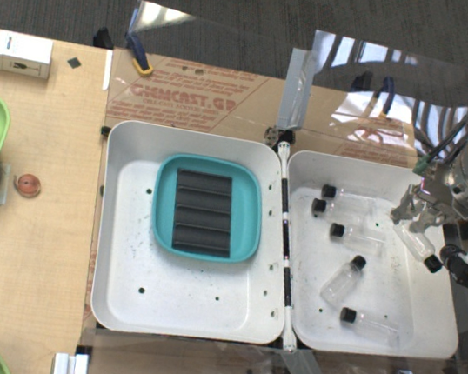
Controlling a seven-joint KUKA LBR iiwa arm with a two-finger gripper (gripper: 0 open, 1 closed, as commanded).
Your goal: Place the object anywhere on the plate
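- Gripper (416, 221), right edge of frame, pinches a clear black-capped vial (422, 248), its long axis slanting down-right.
- The teal plate (249, 219) lies well left, centre of the left bin (113, 286).

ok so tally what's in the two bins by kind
teal plate: 1
black ridged insert on the plate: 1
clear vials with black caps, such as, in the right bin: about 6, some too faint to be sure
total: about 8

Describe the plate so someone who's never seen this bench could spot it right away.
Look at the left white bin of the two side by side. The plate lies flat in its upper middle: a teal, rounded-square dish with a dark ribbed insert at its centre. The neighbouring bin holds clear, black-capped vials instead.
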